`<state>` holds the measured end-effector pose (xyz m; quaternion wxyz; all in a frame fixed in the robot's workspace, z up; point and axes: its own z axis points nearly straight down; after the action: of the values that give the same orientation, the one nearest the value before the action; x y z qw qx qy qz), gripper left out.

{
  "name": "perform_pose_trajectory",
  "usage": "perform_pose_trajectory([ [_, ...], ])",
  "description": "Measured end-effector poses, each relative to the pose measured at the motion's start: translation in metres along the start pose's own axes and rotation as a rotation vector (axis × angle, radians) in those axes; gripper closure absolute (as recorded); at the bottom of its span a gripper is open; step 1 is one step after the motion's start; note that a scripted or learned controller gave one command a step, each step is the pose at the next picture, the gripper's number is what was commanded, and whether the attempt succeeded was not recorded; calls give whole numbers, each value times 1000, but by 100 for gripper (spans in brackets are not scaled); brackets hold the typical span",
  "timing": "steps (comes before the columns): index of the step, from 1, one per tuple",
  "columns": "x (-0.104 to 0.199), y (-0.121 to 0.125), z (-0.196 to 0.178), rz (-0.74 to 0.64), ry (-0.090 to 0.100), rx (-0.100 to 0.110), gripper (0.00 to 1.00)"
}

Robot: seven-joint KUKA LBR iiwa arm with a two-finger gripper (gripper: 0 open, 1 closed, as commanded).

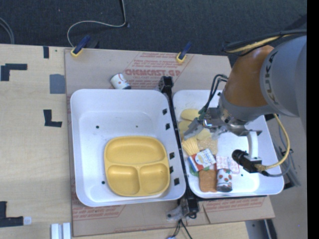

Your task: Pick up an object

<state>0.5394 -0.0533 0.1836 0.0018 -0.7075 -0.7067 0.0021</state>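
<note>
The right bin (pixel 259 183) holds a heap of small play-food items along its left side: pale yellow pieces (pixel 188 115), a ridged yellow piece (pixel 191 146), a white packet with red and green print (pixel 204 158), an orange-brown slab (pixel 207 180) and a small can (pixel 224 179). My gripper (pixel 203 125) hangs low over the upper part of this heap, beside the pale yellow pieces. The wrist and arm (pixel 249 88) cover much of the bin behind it.
The left bin (pixel 84 113) holds a yellow divided tray (pixel 137 165). A small white cup (pixel 118 81) lies on the cardboard behind the left bin. Blue and yellow clamps (pixel 79 47) pin the cardboard's back edge. A black cable runs along the right bin's side.
</note>
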Motion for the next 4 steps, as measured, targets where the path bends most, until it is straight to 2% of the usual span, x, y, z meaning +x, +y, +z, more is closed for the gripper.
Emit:
perform_pose_trajectory([
  [1,-76,57,-28,2,-5,-11,0],
  [2,-40,114,100,-6,-4,-14,0],
  [3,-44,130,98,-4,0,-4,0],
  [4,-53,130,98,-3,-1,-7,0],
])
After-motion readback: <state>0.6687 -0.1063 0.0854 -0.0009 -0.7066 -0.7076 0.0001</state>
